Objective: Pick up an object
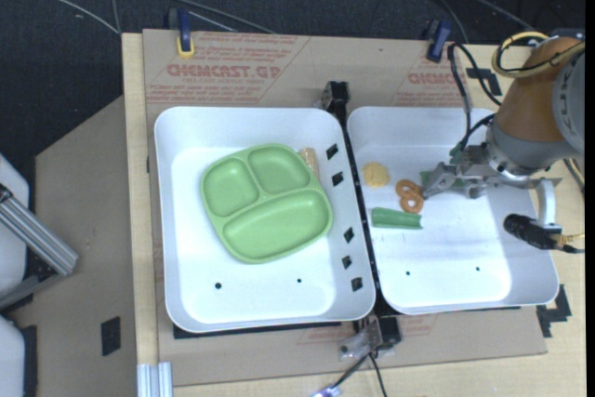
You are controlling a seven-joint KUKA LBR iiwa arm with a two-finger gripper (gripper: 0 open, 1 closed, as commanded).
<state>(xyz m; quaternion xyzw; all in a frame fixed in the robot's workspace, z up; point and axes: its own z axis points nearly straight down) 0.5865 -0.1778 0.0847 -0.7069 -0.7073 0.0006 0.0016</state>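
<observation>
In the right bin (pixel 465 270) lie three small items: a yellow round piece (pixel 375 174), an orange pretzel-shaped ring (pixel 409 194) and a green pod (pixel 397 218). My gripper (pixel 434 182) hangs low over this bin, just right of the orange ring and close to touching it. Nothing is visibly held in it. The grey arm with its orange band (pixel 532 102) comes in from the right.
The left bin (pixel 251 291) holds a green divided plate (pixel 267 202), with a small tan piece (pixel 308 159) at the plate's upper right edge. A black divider with clips (pixel 346 191) separates the bins. Cables run over the right bin's right rim (pixel 544 232).
</observation>
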